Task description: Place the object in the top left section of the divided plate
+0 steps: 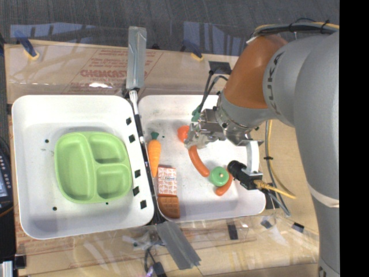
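Green and divided, the plate (91, 167) sat in the left bin (29, 212). Over the right bin (173, 105) the tool (195, 138) hung just above an orange sausage-shaped toy (199, 161); whether it was clenched could not be told. A carrot (154, 156) lay near the bins' shared wall.

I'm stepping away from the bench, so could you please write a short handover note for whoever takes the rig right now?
Gripper: low in the right bin, over the orange sausage-shaped toy; whether it grips anything cannot be told.
Things: green divided plate sits in the left bin, with nothing in its sections. Carrot, small carton and the green-and-orange piece lie in the right bin.
Done: nothing placed yet.
Left: secure an object, carry it across, set it in the plate's top left section.
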`<state>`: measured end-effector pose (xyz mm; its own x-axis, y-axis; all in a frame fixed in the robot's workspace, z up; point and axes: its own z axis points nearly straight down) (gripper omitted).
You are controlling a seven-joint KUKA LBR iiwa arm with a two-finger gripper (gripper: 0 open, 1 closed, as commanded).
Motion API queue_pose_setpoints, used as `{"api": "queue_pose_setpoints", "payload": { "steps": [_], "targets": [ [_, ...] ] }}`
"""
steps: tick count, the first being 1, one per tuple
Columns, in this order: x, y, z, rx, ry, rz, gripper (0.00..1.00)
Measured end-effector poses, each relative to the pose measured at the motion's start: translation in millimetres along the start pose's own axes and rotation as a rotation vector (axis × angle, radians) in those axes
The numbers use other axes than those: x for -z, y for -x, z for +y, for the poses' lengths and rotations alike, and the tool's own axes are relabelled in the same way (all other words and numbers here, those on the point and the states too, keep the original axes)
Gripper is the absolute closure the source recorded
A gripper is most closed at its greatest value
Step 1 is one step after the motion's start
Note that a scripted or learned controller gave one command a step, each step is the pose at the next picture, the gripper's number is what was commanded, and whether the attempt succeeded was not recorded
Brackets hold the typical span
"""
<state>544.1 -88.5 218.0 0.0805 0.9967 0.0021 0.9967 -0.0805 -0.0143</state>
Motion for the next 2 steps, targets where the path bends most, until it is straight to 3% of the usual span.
{"api": "queue_pose_setpoints", "payload": {
  "steps": [1,2],
  "targets": [
    [-30,-88,64,-0.015,0.004,-0.003,1.0],
    [-28,-162,81,0.216,0.009,-0.004,1.0]
  ]
}}
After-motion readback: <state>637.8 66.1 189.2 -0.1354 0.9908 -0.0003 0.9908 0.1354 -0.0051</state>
